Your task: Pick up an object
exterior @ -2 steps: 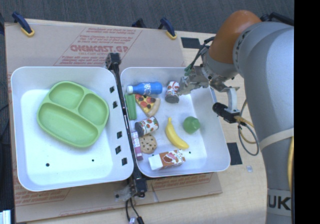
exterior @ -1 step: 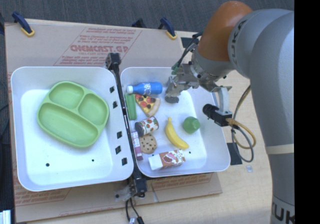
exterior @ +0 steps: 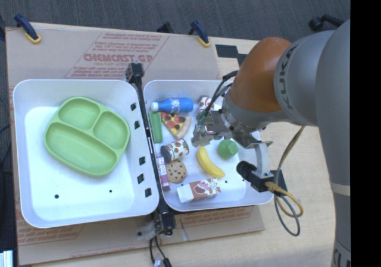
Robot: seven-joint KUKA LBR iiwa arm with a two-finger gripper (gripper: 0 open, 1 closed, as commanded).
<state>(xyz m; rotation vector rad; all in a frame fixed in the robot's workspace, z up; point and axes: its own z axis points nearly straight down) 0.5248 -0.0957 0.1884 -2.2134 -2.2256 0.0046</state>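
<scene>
The gripper [exterior: 205, 131] hangs low in the right bin [exterior: 253, 197], above the banana [exterior: 210, 162] and beside the green ball [exterior: 227, 148]; the wrist hides its fingers, so its state is unclear. Around it lie a bottle [exterior: 173, 105], pizza slice [exterior: 174, 122], can [exterior: 175, 150], cookie [exterior: 175, 171] and carton [exterior: 199, 190]. The left bin [exterior: 30, 200] holds a green divided plate [exterior: 87, 135].

The arm [exterior: 297, 81] covers the right bin's [exterior: 196, 203] three-o'clock wall and most of a can [exterior: 205, 104]; the milk carton's [exterior: 199, 190] print is unreadable.
</scene>
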